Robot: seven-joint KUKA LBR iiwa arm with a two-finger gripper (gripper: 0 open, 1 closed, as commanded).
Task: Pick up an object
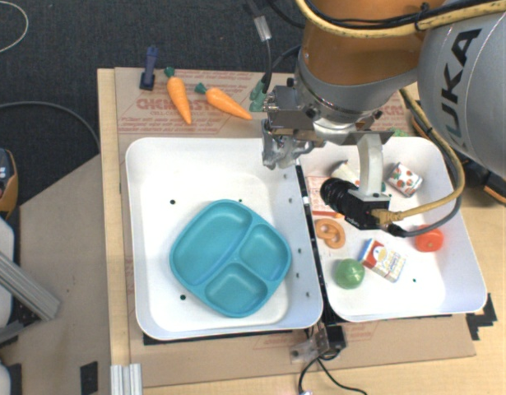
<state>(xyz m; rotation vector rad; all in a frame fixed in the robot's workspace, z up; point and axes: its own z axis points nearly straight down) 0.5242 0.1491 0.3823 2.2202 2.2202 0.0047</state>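
The gripper [280,153] hangs low over the rim between the two bins, near their far edge, below the big grey and orange wrist. Nothing can be seen held in it. In the right bin [458,290] lie an orange pretzel-like ring [330,234], a green ball [348,273], a small red and white carton [383,261], a red tomato-like ball [430,240] and a white cube with red spots [403,179]. The ring is the nearest of these to the gripper. Part of the right bin's far side is hidden by the arm.
A teal divided plate [230,257] fills the middle of the left bin [146,220]. Two toy carrots [179,99] [227,103] and a small blue object [147,68] lie on the cardboard behind the bins.
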